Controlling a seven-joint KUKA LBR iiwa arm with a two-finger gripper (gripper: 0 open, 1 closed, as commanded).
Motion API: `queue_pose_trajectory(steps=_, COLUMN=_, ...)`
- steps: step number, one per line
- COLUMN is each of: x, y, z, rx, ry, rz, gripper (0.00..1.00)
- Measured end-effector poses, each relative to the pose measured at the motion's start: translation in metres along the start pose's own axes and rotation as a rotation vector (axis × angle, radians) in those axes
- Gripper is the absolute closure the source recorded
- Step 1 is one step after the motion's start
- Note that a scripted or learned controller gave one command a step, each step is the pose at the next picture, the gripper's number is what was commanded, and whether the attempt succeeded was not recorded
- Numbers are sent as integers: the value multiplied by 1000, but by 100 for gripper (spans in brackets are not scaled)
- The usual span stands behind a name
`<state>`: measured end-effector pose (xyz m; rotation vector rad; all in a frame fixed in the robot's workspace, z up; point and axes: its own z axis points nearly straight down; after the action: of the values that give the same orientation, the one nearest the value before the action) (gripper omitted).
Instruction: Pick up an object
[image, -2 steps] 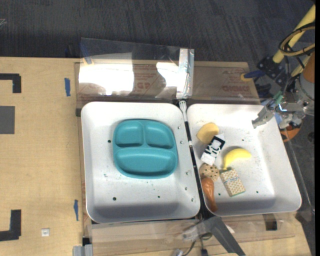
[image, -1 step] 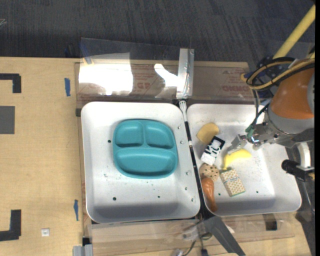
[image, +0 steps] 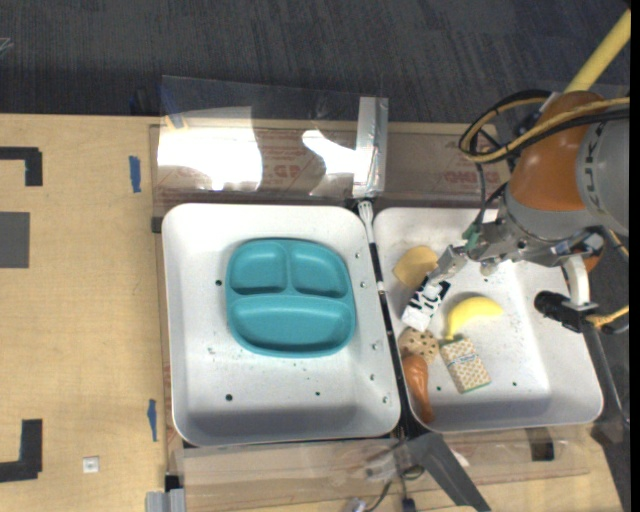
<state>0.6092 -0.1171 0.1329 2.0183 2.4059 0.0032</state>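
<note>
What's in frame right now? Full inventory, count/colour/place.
Bins: 2, white, side by side on the bench.
Divided plate: 1, teal, centre of left bin.
Banana: 1, yellow, middle of right bin.
Rounded tan item: 1, upper left of right bin.
Black-and-white item: 1, below the tan one.
Patterned box: 1, below the banana.
Orange item: 1, right bin's lower left edge.
Arm: 1, grey with orange band, from the right.
Gripper: 1, above the right bin, near the tan item.

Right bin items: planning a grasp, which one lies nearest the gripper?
The tan rounded piece, top-left of the pile, just left of the gripper; the banana lies lower.
</note>
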Motion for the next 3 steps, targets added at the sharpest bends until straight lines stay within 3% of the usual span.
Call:
queue_pose_trajectory(steps=1, x=-44, y=16, z=-32, rx=-3, ry=-4, rz=-84, gripper=0)
queue_pose_trajectory(steps=2, x=-43, y=-65, z=45, rx=-3, ry=-3, rz=-200, gripper=0)
queue_pose_trajectory(steps=3, x=-9, y=-129, z=45, rx=-4, ry=-5, rz=-745, gripper=0)
